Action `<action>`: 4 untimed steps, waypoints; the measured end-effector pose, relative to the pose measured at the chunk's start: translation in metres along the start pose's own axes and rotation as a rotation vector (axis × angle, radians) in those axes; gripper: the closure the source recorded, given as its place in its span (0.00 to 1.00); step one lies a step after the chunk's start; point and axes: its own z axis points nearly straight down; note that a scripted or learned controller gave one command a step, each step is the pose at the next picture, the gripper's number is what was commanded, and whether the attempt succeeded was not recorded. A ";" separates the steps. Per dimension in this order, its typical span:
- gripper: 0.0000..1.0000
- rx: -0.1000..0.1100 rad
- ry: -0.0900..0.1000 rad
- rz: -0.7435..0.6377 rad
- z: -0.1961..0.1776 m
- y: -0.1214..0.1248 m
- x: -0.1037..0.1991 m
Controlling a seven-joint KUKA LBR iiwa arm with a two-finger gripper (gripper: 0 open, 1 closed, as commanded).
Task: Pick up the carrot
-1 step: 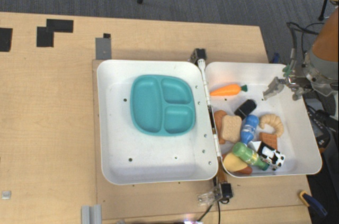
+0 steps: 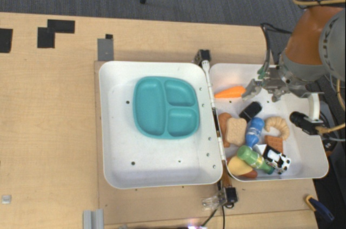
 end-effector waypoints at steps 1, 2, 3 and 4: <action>0.00 -0.006 -0.002 0.196 0.070 0.031 0.035; 0.00 0.011 -0.002 0.543 0.071 0.064 0.020; 0.00 -0.004 -0.001 0.698 0.070 0.027 0.000; 0.00 0.015 0.011 0.632 0.072 0.055 -0.051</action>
